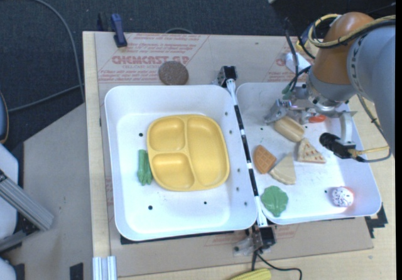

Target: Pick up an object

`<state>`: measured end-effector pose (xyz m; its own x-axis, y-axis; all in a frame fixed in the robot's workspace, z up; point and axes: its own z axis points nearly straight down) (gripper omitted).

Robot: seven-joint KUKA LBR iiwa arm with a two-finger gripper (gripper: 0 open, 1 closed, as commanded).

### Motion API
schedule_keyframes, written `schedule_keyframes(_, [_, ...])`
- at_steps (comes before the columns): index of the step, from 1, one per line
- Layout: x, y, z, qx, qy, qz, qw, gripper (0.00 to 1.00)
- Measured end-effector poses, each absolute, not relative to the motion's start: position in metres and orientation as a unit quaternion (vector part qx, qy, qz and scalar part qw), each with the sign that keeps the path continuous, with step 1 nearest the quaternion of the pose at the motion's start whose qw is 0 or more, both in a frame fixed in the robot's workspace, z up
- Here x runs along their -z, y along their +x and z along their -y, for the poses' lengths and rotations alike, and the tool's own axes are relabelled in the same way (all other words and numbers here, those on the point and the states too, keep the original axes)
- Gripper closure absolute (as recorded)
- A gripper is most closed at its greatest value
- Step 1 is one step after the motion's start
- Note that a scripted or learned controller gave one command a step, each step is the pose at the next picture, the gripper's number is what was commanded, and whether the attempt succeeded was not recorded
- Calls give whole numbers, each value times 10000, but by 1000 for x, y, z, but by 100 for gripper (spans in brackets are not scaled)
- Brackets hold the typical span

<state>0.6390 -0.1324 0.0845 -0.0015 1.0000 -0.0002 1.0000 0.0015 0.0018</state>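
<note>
The claw (290, 111) sits low in the right bin (367, 175), and I cannot tell its grip. A tan bread roll (289, 129) lies just below it.

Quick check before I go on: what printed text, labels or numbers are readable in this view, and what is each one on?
Large red print on the brown cardboard sheet under the two white bins, behind the left white bin: blurred, not safely readable.
Smaller red line above it on the same sheet: too small to read.
Red print at the sheet's back right corner, near the grey arm's gripper: too blurred to read.
Nothing readable on the yellow divided plastic plate or the food pieces.
</note>
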Motion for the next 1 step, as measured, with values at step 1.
schedule_keyframes(1, [-85,634,132,3,7072,-7070,-8,0])
